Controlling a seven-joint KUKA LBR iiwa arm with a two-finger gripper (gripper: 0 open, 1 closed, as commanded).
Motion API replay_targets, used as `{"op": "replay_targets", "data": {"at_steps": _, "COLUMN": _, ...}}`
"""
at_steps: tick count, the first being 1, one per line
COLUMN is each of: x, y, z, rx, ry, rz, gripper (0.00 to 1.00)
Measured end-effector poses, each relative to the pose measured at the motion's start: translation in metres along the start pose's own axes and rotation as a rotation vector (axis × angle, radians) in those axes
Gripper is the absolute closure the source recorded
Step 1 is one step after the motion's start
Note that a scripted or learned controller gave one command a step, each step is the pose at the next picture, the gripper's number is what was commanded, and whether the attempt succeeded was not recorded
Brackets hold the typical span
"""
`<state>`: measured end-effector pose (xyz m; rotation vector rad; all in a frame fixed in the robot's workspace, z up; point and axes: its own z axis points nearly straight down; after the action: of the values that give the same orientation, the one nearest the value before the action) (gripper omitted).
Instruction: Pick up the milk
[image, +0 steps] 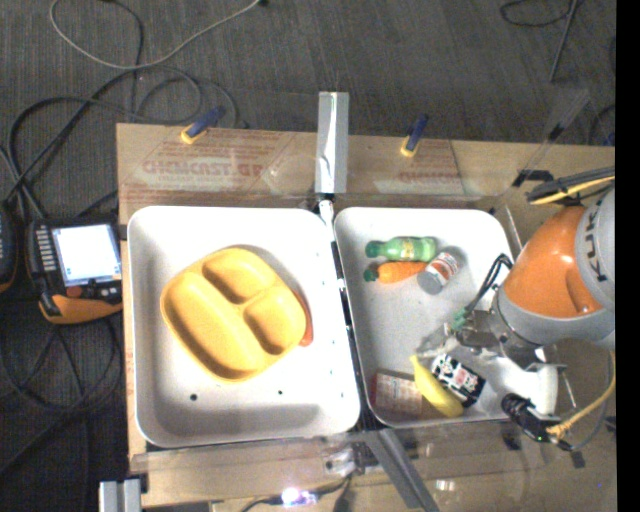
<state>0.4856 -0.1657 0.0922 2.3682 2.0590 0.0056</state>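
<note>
Low in the right bin (500, 235), the end effector (462, 348), grip state unclear, hovers over the milk (458, 378), needing descent.

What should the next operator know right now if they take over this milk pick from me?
Gripper: low in the right bin, near its front right corner; finger state unreadable from above.
Milk: likely the small dark carton right under the gripper, beside the banana; no lift visible.
Also in that bin: green bottle, carrot, small can, flat brown packet.
Left bin: yellow divided plate.
Done: approach. Left: confirm grasp, lift.
</note>
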Motion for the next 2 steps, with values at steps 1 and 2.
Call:
{"op": "replay_targets", "data": {"at_steps": 1, "x": 0.002, "y": 0.002, "z": -0.01, "rx": -0.004, "ry": 0.002, "rz": -0.002, "gripper": 1.0}}
{"op": "replay_targets", "data": {"at_steps": 2, "x": 0.084, "y": -0.008, "z": -0.112, "rx": 0.008, "ry": -0.001, "rz": 0.053, "gripper": 1.0}}
